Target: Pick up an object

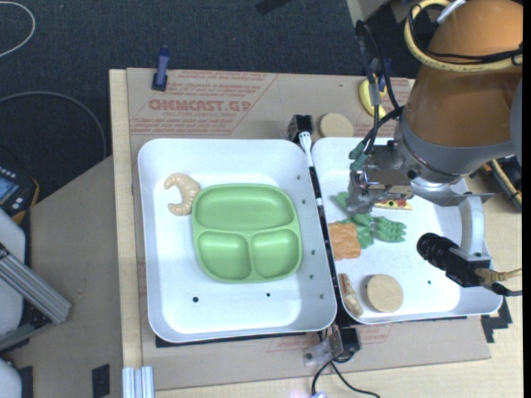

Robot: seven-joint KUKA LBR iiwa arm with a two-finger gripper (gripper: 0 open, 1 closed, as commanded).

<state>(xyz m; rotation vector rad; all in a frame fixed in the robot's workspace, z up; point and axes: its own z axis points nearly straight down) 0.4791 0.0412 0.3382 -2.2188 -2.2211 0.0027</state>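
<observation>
Two white bins (158, 222) on brown board (207, 98); dark carpet (83, 23)

Green divided plate (246, 241), tan croissant (182, 192), white bins (158, 222).

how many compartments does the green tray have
3. The green tray sits in the left bin: one wide compartment across its far side, and two smaller ones side by side nearer the camera, left and right.

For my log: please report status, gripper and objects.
Gripper low in right bin, over green toy. Grasp unconfirmed. Orange piece close beside. Green tray, croissant in left bin.
</observation>
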